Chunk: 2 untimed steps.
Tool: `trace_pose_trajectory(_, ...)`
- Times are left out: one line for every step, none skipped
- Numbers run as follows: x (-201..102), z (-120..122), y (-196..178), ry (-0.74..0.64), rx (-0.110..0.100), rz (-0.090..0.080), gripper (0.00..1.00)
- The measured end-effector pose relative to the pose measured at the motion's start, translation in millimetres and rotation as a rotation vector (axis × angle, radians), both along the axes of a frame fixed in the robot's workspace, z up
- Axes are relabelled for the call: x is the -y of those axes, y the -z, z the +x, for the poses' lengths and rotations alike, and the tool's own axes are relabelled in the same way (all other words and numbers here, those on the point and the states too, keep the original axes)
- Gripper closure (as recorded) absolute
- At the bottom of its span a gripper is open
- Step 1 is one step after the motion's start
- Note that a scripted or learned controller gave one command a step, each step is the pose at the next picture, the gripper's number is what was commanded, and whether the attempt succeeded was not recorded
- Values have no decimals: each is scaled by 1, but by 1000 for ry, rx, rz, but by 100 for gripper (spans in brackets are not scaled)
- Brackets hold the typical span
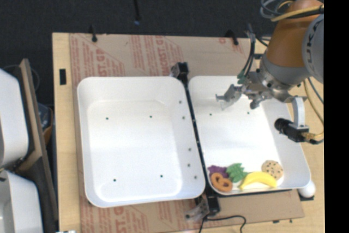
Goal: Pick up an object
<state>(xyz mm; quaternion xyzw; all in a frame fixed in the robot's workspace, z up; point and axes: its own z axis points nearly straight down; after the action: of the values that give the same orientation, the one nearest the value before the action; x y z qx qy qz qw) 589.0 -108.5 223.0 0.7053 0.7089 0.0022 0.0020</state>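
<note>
Tool (232, 96): grip state unclear, well apart from banana (257, 180); clustered toys beside the banana risk a mis-grasp.

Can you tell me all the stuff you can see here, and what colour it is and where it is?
Bins: 2, white, side by side on the bench, left bin, right bin.
Banana: 1, yellow, near edge of the right bin.
Cookie: 1, tan with dark chips, just above the banana's right end.
Green leafy toy: 1, green, left of the banana.
Pretzel: 1, orange-brown, near left corner of the right bin.
Purple toy: 1, purple, just above the pretzel.
Bench: 1, brown board, under the bins.
Arm: 1, grey with an orange band, from the right.
Gripper: 1, grey, over the right bin's far end.
</note>
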Motion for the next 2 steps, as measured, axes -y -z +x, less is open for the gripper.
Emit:
trace_pose_trajectory(-6,47,78,4,-11,0,0)
trace_pose_trajectory(44,85,86,8,-6,-1,0)
